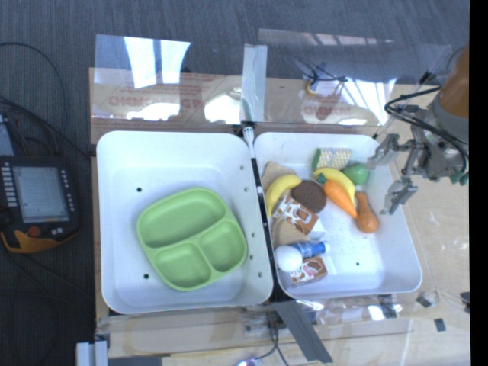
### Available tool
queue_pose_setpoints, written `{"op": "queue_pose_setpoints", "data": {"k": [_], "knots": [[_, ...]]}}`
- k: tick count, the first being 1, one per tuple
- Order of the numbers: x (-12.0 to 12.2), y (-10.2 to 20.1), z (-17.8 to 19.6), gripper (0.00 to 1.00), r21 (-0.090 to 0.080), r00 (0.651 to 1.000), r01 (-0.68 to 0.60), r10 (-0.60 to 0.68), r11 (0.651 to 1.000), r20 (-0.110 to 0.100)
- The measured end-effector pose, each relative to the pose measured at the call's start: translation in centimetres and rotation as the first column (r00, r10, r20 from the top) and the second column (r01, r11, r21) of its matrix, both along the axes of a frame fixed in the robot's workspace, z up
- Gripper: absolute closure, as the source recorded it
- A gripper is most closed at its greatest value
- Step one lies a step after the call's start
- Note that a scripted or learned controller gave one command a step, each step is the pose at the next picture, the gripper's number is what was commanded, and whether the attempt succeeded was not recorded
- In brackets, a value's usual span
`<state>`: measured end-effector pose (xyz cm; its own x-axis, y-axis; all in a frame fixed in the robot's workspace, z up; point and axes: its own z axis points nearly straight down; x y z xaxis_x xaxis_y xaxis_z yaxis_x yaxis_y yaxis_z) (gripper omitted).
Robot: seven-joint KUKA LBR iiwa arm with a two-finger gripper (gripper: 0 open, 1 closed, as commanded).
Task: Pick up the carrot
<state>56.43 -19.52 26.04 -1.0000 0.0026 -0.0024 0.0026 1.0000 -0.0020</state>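
Note:
The carrot point(341, 197) is a bright orange cone lying at a slant in the right bin point(393, 261), among other play food. A darker orange-brown piece point(367, 215) touches its right side, and a green piece point(355, 174) and a yellow piece point(331, 177) sit by its upper end. My gripper point(390, 175) hangs over the bin's right rim, a short way right of the carrot. It is open; one finger point(380, 152) points up-left and the other point(397, 197) down-left, with nothing between them.
The right bin also holds a banana point(277, 190), a brown round piece point(309, 195), a snack packet point(296, 217), a cracker box point(333, 158), a blue-capped bottle point(306, 248), a white egg point(287, 259) and a small carton point(309, 270). A green divided plate point(192, 237) lies in the left bin point(122, 174).

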Motion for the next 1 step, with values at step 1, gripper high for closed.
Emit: {"op": "queue_pose_setpoints", "data": {"k": [1], "knots": [[0.67, -0.07, -16.27, 0.0, -0.002, 1.0, -0.01, 0.01, 1.0, 0.006]]}}
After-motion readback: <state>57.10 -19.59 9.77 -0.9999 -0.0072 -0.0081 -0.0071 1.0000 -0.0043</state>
